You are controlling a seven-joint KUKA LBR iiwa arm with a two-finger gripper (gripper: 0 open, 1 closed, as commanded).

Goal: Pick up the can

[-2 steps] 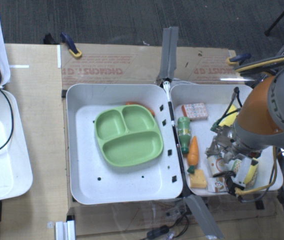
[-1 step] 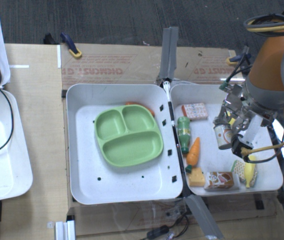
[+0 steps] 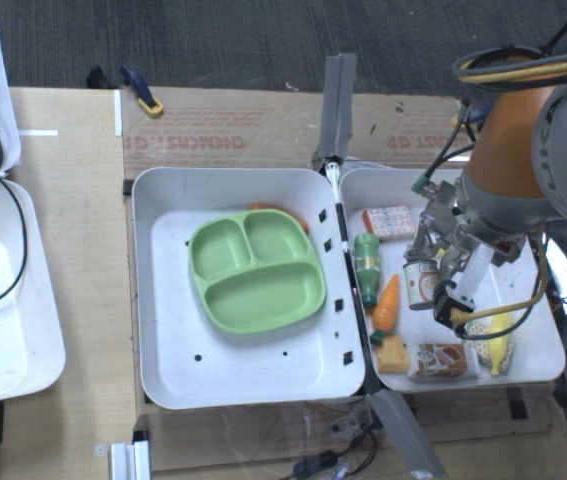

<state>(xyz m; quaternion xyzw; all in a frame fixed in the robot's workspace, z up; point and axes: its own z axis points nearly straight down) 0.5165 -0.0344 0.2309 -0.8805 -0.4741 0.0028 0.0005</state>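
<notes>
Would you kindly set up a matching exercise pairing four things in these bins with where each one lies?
Things:
1. green plate
2. green bottle
3. can
4. banana

Places:
A. right bin, by the gripper
B. right bin, against its left wall, above the carrot
C. middle of the left bin
D. right bin, near its lower right corner

Pairs: 1-C, 2-B, 3-A, 4-D

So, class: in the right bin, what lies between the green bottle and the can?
In the camera view, the toy carrot lies between the green bottle and the can.
</notes>
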